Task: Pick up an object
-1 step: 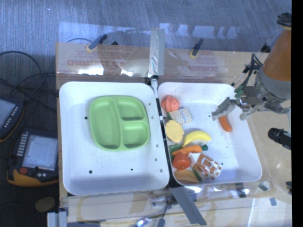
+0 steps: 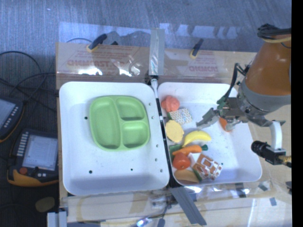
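My gripper (image 2: 221, 122) hangs low over the middle of the right bin (image 2: 246, 171), under the orange-banded wrist. It stands open, with one grey finger (image 2: 205, 119) splayed out to the left. A small orange piece (image 2: 226, 125) lies right beneath the gripper body; I cannot tell whether anything touches it. To the left lie a yellow banana (image 2: 196, 136), a yellow lemon-like piece (image 2: 174, 131), a checkered cracker (image 2: 181, 116) and a pink-orange ball (image 2: 170, 102). Nearer the front are a carrot (image 2: 187, 150), a red tomato (image 2: 181, 161) and an orange-white patterned box (image 2: 207, 166).
The left bin (image 2: 75, 174) bears a green divided plate (image 2: 119, 122). A raised divider (image 2: 161, 126) separates the bins. A black fitting on a white bracket (image 2: 267, 150) juts over the right bin's right rim. Cables and a pendant (image 2: 33, 155) lie off the bench's left.
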Tool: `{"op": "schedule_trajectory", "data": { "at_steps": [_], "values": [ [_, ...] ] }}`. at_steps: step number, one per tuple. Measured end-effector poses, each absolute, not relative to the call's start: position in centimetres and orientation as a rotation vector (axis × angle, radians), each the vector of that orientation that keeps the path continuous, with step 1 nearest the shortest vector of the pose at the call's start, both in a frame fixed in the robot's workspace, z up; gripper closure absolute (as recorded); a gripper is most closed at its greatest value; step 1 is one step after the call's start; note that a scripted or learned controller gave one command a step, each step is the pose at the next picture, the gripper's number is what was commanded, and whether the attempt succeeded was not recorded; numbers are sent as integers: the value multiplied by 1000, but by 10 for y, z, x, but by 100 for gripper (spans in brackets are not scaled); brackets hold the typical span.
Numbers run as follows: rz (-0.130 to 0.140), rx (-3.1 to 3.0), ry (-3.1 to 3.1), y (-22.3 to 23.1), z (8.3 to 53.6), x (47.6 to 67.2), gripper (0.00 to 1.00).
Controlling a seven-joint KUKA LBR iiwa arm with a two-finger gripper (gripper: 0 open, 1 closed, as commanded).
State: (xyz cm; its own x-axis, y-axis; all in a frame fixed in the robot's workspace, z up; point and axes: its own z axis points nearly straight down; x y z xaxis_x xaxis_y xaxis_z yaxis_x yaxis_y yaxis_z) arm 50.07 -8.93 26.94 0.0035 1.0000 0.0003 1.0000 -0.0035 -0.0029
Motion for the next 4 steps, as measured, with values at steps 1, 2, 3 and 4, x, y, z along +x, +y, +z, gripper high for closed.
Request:
{"op": "schedule_trajectory", "data": {
  "at_steps": [1, 2, 3, 4],
  "values": [
    [4, -2270, -2170, -95, 241, 492, 0],
    [3, -2358, -2070, -106, 116, 483, 0],
    [-8, -2284, -2166, -101, 89, 527, 0],
    [-12, -2285, -2167, -101, 99, 528, 100]
  ]
}}
